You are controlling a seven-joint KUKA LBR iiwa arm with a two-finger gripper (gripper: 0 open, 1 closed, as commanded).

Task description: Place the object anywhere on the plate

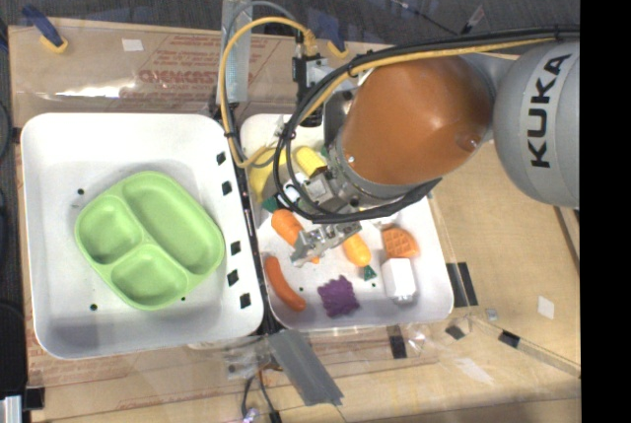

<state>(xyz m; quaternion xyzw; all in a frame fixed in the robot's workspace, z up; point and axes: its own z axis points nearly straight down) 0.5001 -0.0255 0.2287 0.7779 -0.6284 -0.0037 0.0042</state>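
Observation:
A green divided plate (148,239) lies in the left bin (59,145). The right bin (434,288) holds several toy foods: an orange carrot (286,226), a red-orange sausage (283,284), a purple grape bunch (338,296), a yellow-orange piece (357,251), an orange waffle-like piece (398,242), a white block (399,278) and a yellow item (309,161) partly under the arm. My gripper (320,242) hangs low over the right bin's middle, between the carrot and the yellow-orange piece. The arm's big orange wrist hides much of the bin behind it.
Black clips line the wall between the two bins (240,234). Yellow and black cables (258,76) loop above the right bin's far end. A grey bracket (301,367) sits at the bench's front edge.

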